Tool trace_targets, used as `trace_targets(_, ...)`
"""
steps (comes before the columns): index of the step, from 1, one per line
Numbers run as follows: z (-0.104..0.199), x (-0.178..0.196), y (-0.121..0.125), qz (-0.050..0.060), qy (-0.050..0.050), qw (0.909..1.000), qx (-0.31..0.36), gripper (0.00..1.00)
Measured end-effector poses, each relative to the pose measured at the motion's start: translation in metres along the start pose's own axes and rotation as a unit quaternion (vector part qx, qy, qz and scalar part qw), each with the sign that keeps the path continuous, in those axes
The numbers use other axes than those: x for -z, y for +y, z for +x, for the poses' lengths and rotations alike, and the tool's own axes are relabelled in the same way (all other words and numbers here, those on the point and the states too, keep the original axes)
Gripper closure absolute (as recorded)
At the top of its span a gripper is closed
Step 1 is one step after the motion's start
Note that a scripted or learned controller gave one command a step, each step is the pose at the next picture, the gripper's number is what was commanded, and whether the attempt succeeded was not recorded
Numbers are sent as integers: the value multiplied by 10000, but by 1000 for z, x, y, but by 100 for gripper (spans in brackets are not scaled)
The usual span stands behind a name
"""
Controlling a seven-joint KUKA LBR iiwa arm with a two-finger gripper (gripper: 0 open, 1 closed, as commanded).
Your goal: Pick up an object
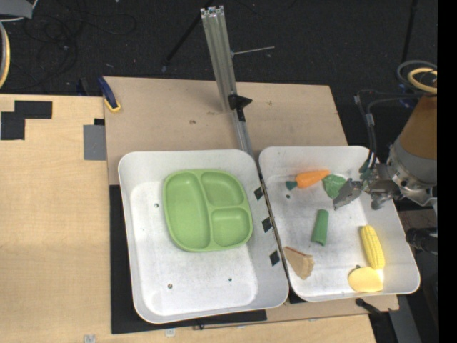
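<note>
1. The gripper (355, 191) hangs over the right bin (400, 281), holding nothing I can see; its opening I cannot tell.
2. A green lump (333, 185) sits just left of it, touching the carrot (312, 179).
3. Risk: closing there could nudge both aside and miss.

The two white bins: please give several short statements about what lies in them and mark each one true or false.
1. The green divided plate lies in the left bin. True.
2. The corn cob lies on the plate. False: it lies in the right bin, near its right wall.
3. The carrot lies nearer the bin's far edge than the green cylinder. True.
4. The yellow lemon-like piece is beside the carrot. False: it sits at the near right corner, just below the corn cob.
5. The gripper hangs over the left bin. False: it is over the right bin.
</note>
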State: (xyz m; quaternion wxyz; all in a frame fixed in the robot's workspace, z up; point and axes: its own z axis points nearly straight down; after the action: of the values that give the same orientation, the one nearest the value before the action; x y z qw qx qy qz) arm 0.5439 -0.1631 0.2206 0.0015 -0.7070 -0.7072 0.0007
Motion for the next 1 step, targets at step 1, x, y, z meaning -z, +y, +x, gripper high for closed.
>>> trace_targets(1, 0, -50, 9, 18, 3, 10000, -2, 0)
